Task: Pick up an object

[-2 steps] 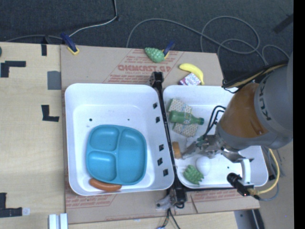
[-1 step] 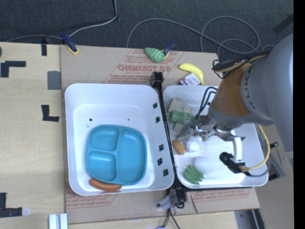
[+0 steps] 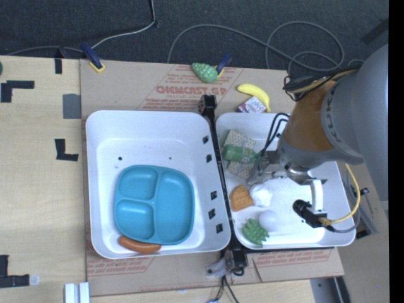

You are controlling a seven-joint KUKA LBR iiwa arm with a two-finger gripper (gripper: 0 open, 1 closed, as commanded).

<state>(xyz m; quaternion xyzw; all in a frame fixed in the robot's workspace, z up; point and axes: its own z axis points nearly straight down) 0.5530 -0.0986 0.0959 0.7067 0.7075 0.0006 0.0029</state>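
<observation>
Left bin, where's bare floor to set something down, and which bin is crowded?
In the left bin, bare floor runs along the far wall above the blue divided plate, with an orange sausage by the near wall. The right bin is crowded: gripper, toys, cables.

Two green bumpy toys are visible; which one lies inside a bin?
The green toy at the near edge of the right bin, beside the white egg. The other green toy lies outside, on the cardboard behind both bins.

Well left of the claw (image 3: 260, 171), a blue divided plate (image 3: 154, 204) lies in the left bin (image 3: 101, 169). Beyond the claw, a yellow banana (image 3: 254, 95) and a green toy (image 3: 205, 72) rest on cardboard (image 3: 177, 90); farther left, a blue clamp (image 3: 93, 59).
</observation>
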